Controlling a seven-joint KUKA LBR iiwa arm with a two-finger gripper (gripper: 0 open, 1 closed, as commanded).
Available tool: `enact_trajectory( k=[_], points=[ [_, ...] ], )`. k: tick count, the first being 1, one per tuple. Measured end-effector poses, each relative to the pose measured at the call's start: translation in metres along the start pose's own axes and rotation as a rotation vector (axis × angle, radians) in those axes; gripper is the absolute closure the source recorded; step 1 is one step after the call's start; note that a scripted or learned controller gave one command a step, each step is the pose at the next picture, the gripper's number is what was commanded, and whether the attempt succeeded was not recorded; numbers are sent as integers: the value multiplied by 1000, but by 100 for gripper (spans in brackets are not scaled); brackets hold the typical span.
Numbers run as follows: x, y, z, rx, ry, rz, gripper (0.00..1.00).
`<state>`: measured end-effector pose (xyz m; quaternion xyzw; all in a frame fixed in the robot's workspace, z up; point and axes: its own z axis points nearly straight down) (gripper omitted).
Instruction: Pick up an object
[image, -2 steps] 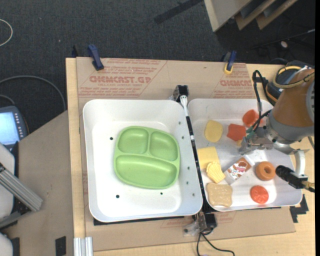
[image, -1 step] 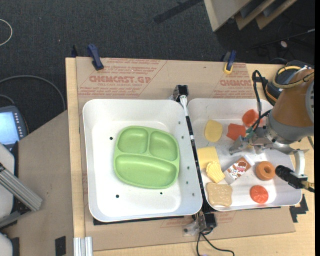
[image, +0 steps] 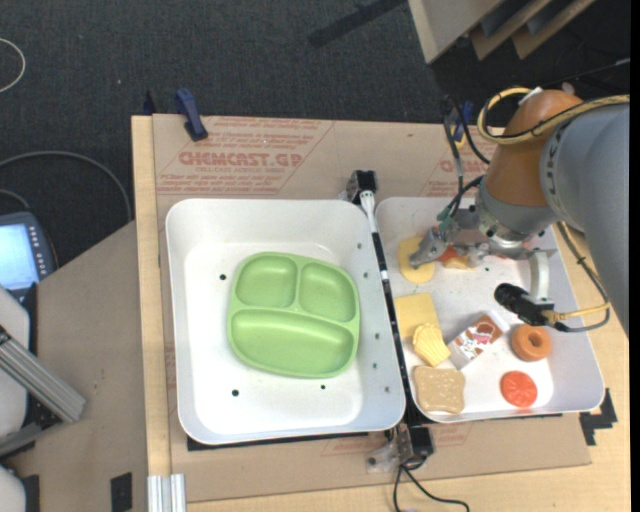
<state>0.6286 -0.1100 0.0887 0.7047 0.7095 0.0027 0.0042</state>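
Note:
My gripper (image: 443, 247) is low in the far left part of the right bin (image: 575, 395). It hangs just over a round yellow piece (image: 417, 259) and a small orange-red piece (image: 459, 261). I cannot make out anything held in it. Closer to the front lie a yellow cheese square (image: 415, 310), a ridged yellow chip (image: 432, 347), a toast slice (image: 440, 389), a small red-and-white packet (image: 476, 340), an orange donut (image: 531, 343) and a red-orange round slice (image: 518, 389).
The left bin (image: 190, 300) holds a green divided plate (image: 294, 313). A black-edged rim (image: 380, 270) separates the two bins. The arm (image: 560, 150) reaches in over the right bin's far right corner.

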Motion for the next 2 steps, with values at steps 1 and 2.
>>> enact_trajectory(
  k=[1,2],
  points=[
    [16,34,2,20,-3,10,0],
    [14,35,-11,18,-2,11,100]
  ],
)
